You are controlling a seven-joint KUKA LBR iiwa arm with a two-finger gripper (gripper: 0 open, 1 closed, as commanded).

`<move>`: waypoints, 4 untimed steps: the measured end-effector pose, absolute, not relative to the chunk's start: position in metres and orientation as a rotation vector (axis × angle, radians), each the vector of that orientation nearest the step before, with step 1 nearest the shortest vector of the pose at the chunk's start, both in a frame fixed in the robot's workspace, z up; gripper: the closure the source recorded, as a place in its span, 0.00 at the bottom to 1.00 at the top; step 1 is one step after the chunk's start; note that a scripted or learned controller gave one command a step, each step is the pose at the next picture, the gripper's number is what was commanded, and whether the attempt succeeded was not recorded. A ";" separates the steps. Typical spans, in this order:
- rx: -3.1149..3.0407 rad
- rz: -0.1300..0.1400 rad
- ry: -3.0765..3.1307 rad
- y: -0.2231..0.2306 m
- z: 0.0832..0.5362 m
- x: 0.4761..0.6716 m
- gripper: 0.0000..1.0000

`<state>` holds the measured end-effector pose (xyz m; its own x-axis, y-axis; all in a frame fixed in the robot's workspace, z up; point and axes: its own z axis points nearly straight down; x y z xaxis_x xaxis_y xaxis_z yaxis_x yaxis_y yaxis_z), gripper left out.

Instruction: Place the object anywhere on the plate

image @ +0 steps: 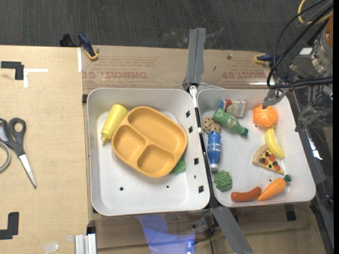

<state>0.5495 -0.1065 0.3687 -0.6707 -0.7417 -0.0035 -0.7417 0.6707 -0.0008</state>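
An orange-yellow divided plate (148,142) lies in the left bin (106,194). My gripper (272,98) hangs at the back of the right bin (302,192), just above and touching the top of an orange fruit (265,117). Other toy foods lie in that bin: a banana (274,143), a pizza slice (269,160), a carrot (273,188), a sausage (245,195), a broccoli (223,180), a blue bottle (213,148), a green bottle (230,121), a cookie (210,125) and a small carton (236,108).
A yellow squeeze bottle (112,121) leans against the plate's left edge. A green item (179,167) peeks out from under the plate's right corner. Scissors (18,147) lie on the wooden bench to the left. Cables (296,62) hang by the arm at the right.
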 end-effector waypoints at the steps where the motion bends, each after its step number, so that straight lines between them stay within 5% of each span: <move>1: -1.083 -0.001 2.944 -0.151 0.361 0.555 0.00; 2: -0.982 -0.002 2.979 -0.179 0.392 0.550 0.00; 3: -0.781 0.000 3.040 -0.222 0.343 0.557 0.00; 4: -0.518 -0.002 3.093 -0.221 0.363 0.563 0.00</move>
<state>0.5629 -0.2214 0.3631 -0.9454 -0.3259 -0.0053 -0.3259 0.9454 -0.0021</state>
